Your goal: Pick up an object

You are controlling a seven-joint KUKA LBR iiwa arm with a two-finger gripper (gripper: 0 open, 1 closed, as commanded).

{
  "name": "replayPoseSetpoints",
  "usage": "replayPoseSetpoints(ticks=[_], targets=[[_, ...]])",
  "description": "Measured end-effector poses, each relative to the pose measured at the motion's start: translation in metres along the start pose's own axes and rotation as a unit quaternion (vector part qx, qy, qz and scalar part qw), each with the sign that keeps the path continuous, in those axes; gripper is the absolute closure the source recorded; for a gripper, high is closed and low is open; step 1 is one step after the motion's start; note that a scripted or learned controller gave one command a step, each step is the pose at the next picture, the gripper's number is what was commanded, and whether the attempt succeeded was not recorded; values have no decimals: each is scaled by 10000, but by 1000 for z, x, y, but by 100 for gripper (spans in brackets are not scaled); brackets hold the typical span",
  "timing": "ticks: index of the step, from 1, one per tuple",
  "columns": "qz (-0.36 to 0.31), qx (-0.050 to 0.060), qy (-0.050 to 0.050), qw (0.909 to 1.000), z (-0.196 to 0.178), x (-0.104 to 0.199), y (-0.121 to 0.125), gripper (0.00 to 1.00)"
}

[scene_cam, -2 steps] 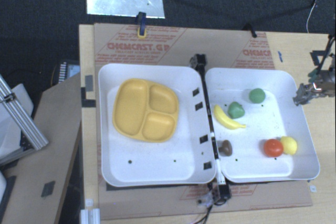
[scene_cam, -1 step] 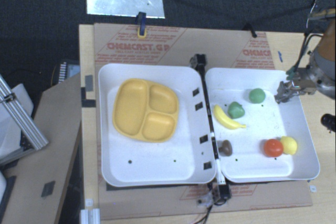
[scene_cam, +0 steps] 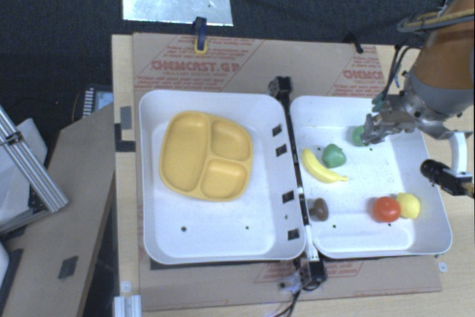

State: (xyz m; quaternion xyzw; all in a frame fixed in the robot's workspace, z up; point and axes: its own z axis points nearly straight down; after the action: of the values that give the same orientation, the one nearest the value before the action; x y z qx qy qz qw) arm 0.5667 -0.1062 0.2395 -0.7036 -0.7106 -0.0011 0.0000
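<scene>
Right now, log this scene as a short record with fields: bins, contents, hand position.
left bin: holds a yellow divided plate
right bin: banana, green pepper, brown item, tomato, lemon
tomato and lemon: touching, near the front right corner
hand: low over the right bin's back area, beside a green item
held object: cannot tell

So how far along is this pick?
Done: the arm has reached into the right bin, with the gripper low beside a green item near the back. In hand: nothing visibly held. Left: grasp and lift. The banana, green pepper, tomato and lemon lie on the bin floor.
</scene>
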Motion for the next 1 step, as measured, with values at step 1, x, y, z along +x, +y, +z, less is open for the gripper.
replayPoseSetpoints(ticks=[1], targets=[[-2, -1, 1, 10000, 12, 51, 19, 100]])
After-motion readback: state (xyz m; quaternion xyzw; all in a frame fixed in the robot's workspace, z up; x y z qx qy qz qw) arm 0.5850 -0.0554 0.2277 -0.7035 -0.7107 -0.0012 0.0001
